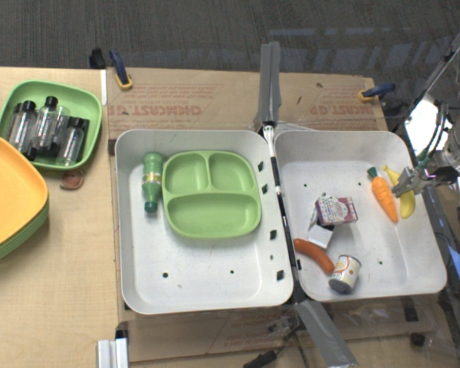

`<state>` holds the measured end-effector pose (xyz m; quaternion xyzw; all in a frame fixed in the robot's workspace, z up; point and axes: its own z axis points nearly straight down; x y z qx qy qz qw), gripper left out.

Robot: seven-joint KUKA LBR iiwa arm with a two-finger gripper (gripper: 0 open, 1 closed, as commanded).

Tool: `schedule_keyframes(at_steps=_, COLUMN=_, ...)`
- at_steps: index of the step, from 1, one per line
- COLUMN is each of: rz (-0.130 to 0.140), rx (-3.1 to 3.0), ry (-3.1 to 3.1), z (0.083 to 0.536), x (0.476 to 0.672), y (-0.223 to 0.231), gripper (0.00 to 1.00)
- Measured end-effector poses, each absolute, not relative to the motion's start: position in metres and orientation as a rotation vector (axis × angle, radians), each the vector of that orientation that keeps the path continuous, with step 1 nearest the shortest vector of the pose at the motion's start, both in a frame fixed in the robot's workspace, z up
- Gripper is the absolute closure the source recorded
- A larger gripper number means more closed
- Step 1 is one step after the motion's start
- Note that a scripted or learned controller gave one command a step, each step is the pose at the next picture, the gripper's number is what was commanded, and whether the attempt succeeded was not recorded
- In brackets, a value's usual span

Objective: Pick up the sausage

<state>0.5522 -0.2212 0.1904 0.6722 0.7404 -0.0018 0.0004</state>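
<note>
Counter (54, 297): pale wood top, with brown cardboard (192, 106) laid under the two white bins. Dark grey carpet floor (215, 14) lies beyond the far edge.

Near edge, right bin (414, 271): one small tin can (345, 273) lies on its side at the front. Just beside it on the left, one sausage (314, 254), red-orange, lies at a slant against the bin's left wall, near the front. Behind the sausage, one small carton (336, 210) with a purple label, tilted, with a white piece under it. Farther right, one carrot (384, 196), green top pointing away, and one yellow item (405, 198) touching it, partly hidden; cannot tell what it is.

Left bin (138, 274): one green three-compartment plate (211, 193) in the far half, nothing in its compartments. One green bottle (152, 181) lies just beside the plate's left edge.

Arm: enters at the right edge, blurred and bright there. Pincer (411, 181) sits low over the right bin's far right side, at the carrot and the yellow item, well apart from the sausage. Cannot tell whether it is apart or together.

Counter left: one stack of orange plates (11, 205) cut by the frame edge. Behind it, one green tray (50, 125) holding four black-capped clear bottles (46, 129).

Far edge: two clamps (121, 71) at left on the cardboard, one more clamp (377, 92) at right. One grey bar (269, 83) runs back from between the bins.
</note>
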Motion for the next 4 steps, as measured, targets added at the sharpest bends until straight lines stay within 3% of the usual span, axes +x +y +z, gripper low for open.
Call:
schedule_keyframes(at_steps=1, rz=-0.008, rx=2.107, ry=2.328, z=0.199, x=0.553, y=-0.221, gripper=1.00)
schedule_keyframes(at_steps=2, rz=-0.003, rx=2.095, ry=2.343, z=0.162, x=0.550, y=-0.184, gripper=1.00)
schedule_keyframes(at_steps=3, rz=-0.004, rx=2.293, ry=2.152, z=0.094, x=0.516, y=-0.222, gripper=1.00)
schedule_keyframes(at_steps=4, rz=-0.002, rx=2.112, ry=2.330, z=0.103, x=0.486, y=-0.215, gripper=1.00)
